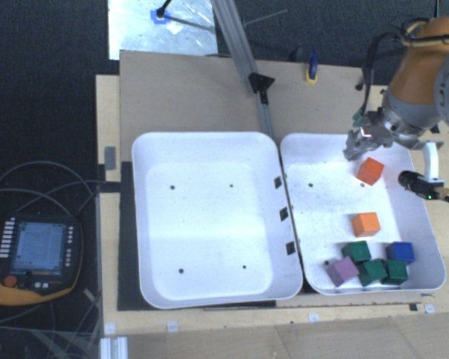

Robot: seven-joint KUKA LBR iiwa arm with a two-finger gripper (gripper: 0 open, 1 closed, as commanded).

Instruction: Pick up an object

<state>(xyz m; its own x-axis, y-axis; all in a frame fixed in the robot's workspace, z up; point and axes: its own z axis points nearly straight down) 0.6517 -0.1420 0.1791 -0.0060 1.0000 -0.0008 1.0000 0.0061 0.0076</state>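
Hand (357,149) position: above the upper part of the right bin (314,200), at the end of the grey arm (423,81) with its orange band. Finger state cannot be determined; the wrist housing covers the tips and the area is blurred. A red-orange block (370,170) appears just below the hand, tilted; whether it touches the hand or rests on the bin floor cannot be told. An orange cube (366,224) lies apart, further down the same bin. Near the lower rim sits a tight cluster: purple block (343,271), three green blocks (374,268) and a blue block (400,252), partly overlapping, so individual outlines are hard to separate. The left bin (209,215) stands beside it on the worktop (194,96). A handheld control pendant (34,256) lies left of the worktop, with looped cables.
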